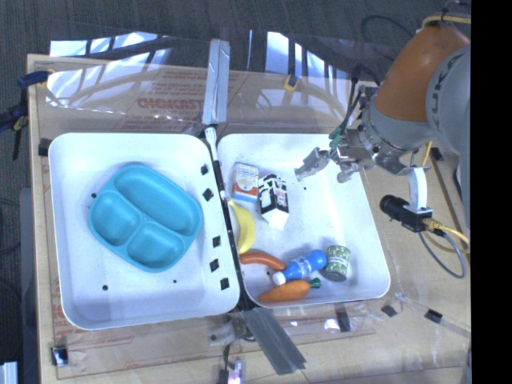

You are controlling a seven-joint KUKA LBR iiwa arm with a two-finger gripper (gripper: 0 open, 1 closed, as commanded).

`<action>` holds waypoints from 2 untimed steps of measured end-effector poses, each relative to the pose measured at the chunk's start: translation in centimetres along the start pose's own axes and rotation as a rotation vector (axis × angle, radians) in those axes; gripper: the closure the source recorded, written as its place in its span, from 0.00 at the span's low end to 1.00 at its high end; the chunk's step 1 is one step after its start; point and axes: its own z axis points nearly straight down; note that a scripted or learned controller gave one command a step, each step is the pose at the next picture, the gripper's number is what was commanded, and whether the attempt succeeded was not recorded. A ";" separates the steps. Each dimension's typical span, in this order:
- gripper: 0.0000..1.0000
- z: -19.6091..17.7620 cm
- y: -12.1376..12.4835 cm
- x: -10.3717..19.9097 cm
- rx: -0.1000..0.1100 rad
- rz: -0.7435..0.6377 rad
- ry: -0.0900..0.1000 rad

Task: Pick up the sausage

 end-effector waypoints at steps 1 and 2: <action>1.00 -0.7 0.1 0.1 0.005 -0.005 0.001; 1.00 9.4 -2.1 -1.3 0.001 0.129 0.000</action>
